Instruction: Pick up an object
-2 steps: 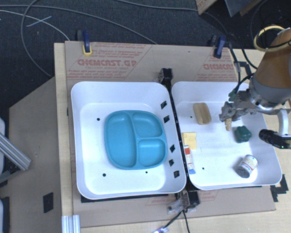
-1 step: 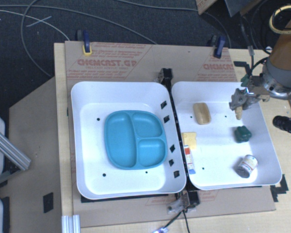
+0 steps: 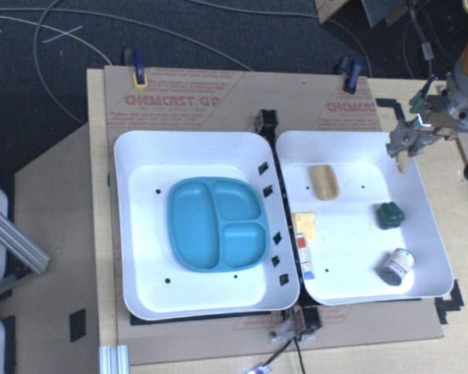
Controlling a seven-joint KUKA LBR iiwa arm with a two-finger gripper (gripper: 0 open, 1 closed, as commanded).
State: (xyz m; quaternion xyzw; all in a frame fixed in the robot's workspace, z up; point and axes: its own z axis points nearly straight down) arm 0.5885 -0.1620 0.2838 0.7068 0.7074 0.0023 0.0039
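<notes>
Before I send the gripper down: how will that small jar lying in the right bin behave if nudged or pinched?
The jar looks round-bodied and lies on its side, so a nudge would probably roll it toward the right bin's rim. Its surface looks smooth, so it might slip from a pinch. It seems small, probably light.
</notes>
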